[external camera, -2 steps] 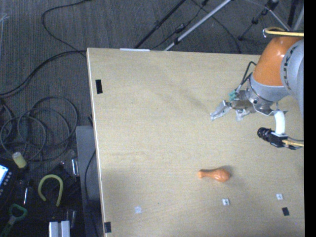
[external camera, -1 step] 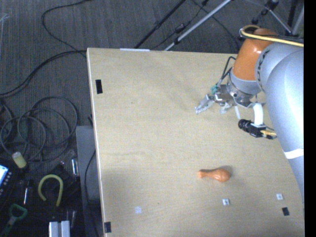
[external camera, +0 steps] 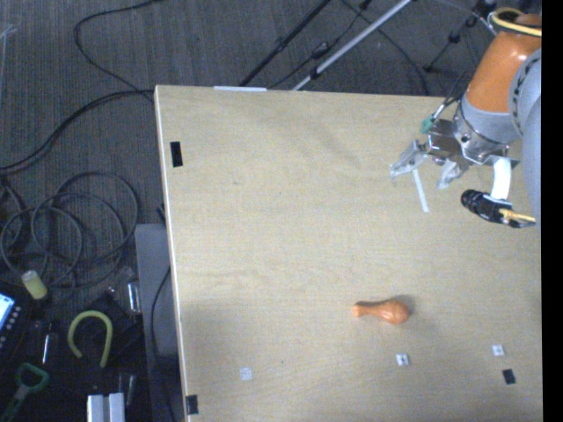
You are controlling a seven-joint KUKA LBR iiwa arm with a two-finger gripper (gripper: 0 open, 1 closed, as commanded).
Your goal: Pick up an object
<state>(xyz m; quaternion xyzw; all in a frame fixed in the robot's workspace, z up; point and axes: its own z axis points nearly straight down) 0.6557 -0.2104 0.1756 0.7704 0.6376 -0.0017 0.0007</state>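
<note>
step: approach, nothing grasped yet; end effector [external camera: 425, 167] hangs above bare worktop [external camera: 281, 209], off any target
end effector state: fingers look splayed apart, nothing between them; a thin white stick-like part juts down from it, can't tell what it is
arm: grey with orange band [external camera: 497, 69], enters from the right
target: orange object [external camera: 384, 310], pear-like with a narrow neck pointing left, lying flat on the worktop; well below the end effector in view and slightly to its left, well apart from it
next move (judgement): travel down-view toward the orange object, line the fingers across its fat end or neck, descend, close; low rounded shape could roll or slip out
other things: black and yellow item [external camera: 494, 207] just right of and below the end effector, possibly cable or part of the arm, unclear; small square markers [external camera: 402, 359] beyond the target, far from the end effector
off worktop: cables [external camera: 70, 227] on the floor far left; tripod legs [external camera: 369, 20] behind
obstruction: none seen between end effector and target; path looks open
</note>
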